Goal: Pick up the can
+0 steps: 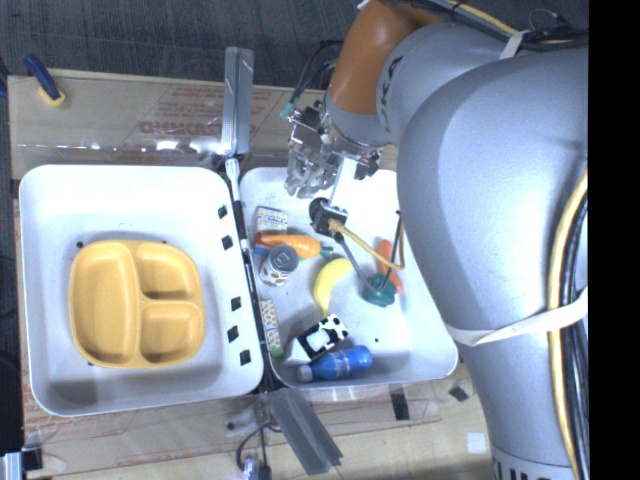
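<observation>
Grey arm (pixel 480 168) looms over the right bin (pixel 430 353); its gripper (pixel 305 178), fingers parted and empty, hovers above the can (pixel 281 263), which lies just left of the banana (pixel 330 283). Approach under way; descent comes next.

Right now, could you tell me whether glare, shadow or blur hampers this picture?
Camera view: bright bin walls wash out; the arm shades the right bin's far side; the gripper looks soft; the can is small but distinguishable.

A wooden bench (pixel 120 118) stands against dark ribbed flooring (pixel 150 8).
</observation>
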### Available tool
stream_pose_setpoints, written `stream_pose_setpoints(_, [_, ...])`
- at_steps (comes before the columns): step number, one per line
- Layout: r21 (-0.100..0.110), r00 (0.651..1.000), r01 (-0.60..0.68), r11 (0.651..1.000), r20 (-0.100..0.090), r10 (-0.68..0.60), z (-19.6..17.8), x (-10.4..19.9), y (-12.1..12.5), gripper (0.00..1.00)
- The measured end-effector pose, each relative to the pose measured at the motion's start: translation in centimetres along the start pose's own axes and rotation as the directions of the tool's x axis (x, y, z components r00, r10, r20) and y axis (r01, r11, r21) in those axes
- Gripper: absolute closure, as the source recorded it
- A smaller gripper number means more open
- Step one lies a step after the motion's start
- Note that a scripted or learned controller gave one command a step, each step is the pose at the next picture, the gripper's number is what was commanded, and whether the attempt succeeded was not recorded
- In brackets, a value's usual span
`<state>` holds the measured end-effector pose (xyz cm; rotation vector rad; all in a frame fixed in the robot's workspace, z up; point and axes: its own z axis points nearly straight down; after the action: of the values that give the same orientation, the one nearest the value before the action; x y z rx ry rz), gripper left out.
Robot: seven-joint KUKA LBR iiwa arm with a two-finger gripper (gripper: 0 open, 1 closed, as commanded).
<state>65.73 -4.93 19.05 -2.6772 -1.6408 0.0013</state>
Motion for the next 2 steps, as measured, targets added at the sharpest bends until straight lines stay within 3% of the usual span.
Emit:
stream_pose_setpoints(1, [-0.001,0.942,-0.336,0.942,0.002,0.336,-5.2,-2.8,-1.4,1.0])
stream_pose_setpoints(2, [0.003,0.719,-0.695,0.719,0.005,0.695,-0.3,-4.7,-4.1,1.0])
